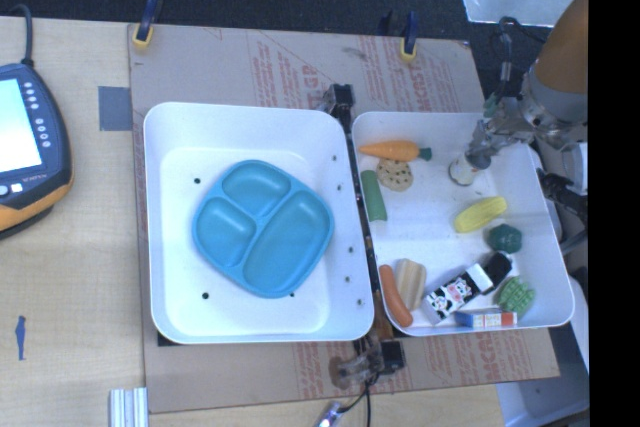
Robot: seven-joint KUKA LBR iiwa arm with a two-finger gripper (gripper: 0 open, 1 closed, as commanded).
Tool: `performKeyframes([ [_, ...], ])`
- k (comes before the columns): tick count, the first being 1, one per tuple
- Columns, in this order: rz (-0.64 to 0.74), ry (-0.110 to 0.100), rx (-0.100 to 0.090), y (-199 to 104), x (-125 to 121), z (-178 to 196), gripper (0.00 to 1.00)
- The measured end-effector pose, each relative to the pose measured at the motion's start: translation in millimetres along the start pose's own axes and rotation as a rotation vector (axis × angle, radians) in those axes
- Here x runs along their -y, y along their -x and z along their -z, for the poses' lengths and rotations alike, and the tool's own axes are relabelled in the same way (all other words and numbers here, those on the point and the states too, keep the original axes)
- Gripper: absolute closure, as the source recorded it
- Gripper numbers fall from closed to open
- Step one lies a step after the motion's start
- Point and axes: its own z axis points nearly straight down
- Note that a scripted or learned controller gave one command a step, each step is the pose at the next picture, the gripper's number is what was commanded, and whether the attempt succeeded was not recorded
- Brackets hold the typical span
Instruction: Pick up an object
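The metal gripper (478, 153) hangs in the right bin (440, 200), its tip at a small pale round object (461, 173); its grip cannot be told. A smooth blue tray (262, 227) lies in the left bin (170, 215).

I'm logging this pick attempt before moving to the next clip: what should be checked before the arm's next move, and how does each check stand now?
1. Gripper inside the right white bin: ok, at its far right part.
2. Something under the fingertips: ok, a small pale round piece.
3. That piece held: cannot tell.
4. Neighbours apart from the target: ok, yellow corn cob and chocolate-chip cookie lie apart.
5. Blue divided plate out of the way: ok, in the left white bin.
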Motion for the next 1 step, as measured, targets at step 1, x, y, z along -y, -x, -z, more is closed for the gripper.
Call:
performKeyframes([
  [1, 0.000, 0.000, 0.000, 0.0, 0.0, -0.1, 1.00],
])
